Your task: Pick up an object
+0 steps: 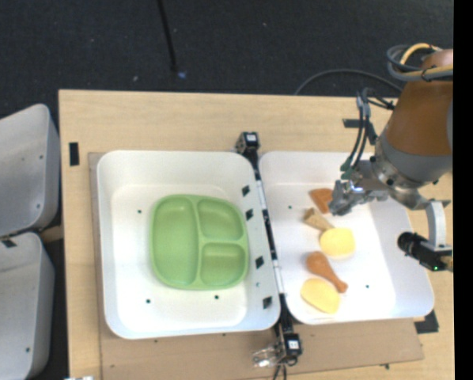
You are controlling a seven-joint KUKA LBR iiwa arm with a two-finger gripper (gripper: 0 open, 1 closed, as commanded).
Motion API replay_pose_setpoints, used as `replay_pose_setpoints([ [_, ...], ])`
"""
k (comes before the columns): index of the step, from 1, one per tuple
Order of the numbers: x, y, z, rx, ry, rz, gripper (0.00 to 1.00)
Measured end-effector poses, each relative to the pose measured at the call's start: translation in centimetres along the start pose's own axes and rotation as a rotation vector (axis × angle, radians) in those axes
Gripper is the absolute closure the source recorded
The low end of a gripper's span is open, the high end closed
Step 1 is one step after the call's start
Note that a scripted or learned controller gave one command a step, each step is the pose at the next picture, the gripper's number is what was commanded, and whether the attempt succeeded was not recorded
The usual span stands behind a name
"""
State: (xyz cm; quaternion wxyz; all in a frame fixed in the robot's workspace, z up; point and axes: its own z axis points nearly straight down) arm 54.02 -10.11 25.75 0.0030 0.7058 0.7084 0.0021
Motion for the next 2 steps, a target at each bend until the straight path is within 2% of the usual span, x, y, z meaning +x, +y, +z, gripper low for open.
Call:
replay_pose_setpoints([
  [1,4.3,2.0,-0.5,0.004,0.002,-0.003,1.0],
  [2,9.1,3.3,0.8,0.006,0.001,-0.002,1.0],
])
